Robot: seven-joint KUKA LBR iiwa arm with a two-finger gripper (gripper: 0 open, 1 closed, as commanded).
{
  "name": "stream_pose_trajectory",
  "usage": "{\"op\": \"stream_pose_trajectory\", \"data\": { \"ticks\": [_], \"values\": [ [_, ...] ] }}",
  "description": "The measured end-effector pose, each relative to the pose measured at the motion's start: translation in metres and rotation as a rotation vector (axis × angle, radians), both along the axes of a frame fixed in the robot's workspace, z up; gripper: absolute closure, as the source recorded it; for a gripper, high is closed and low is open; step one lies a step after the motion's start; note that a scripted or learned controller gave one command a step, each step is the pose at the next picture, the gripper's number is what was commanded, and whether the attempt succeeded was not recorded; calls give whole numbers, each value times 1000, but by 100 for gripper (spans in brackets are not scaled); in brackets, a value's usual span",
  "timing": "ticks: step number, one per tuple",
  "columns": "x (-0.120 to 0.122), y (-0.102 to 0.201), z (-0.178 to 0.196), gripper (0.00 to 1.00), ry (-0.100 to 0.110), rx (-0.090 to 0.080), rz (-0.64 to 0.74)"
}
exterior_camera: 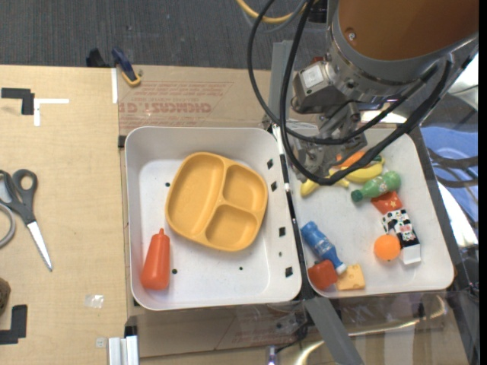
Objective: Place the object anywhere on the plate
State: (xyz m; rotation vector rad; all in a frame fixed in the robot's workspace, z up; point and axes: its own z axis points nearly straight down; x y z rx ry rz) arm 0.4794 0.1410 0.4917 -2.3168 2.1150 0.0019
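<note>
Bench of pale wood and cardboard, carrying two white bins side by side; scissors [27,211] are lying on the wood at far left.

Left bin [137,204]: I am logging one yellow plate [217,201] with three compartments, sitting near the middle, and one orange-red bottle [156,261] lying just beside the plate's lower-left edge, not touching it as far as I can judge.

Right bin [434,265]: I am counting a blue bottle [319,243], a red piece [321,275], a cheese wedge [351,279], an orange ball [387,248], a black-and-white carton [399,225], a red block [387,203], a green bottle [377,186] and a banana [358,175], the last partly under cables.

Gripper [323,154]: it is hanging over the upper-left corner of the right bin, close to the wall between the bins. Cables and the wrist are masking the fingers, so I cannot tell whether they are parted or closed, nor whether anything is between them.

Governing relation: I am reading the plate as lying to the left of the gripper, across the dividing wall, slightly lower in the view. The right bin's toys are spreading below and to the right of the gripper, the banana nearest, its long axis running roughly left to right. Which toy is the intended object I am leaving open; possibly the banana.
</note>
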Motion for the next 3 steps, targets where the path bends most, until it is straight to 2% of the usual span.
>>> {"op": "stream_pose_trajectory", "data": {
  "ticks": [1, 2, 3],
  "values": [
    [15, 28, -1, 100, 1, 0, 400],
    [13, 20, -1, 100, 0, 0, 826],
    [10, -22, -27, 100, 2, 1, 1164]
  ]
}}
